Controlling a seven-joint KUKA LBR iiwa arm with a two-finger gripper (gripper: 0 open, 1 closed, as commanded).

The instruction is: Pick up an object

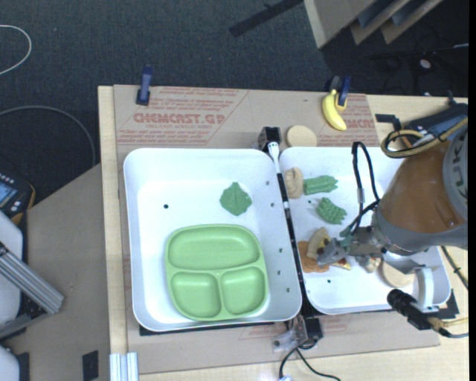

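Camera view, left to right: green divided tray [216, 279] and green leafy piece [236, 199] in left bin [137, 223]; in right bin [338, 301], tan-and-orange piece [321, 253] touching claw [336, 251] on its left, long axis slanted. Claw's state impossible to tell here.

Dark blue-grey carpet floor [67, 67] surrounds brown cardboard-topped bench [193, 119]; pale wooden furniture [372, 18] stands beyond, top right.

yellow banana [334, 111] and round tan disc [301, 136] on bench behind bins.
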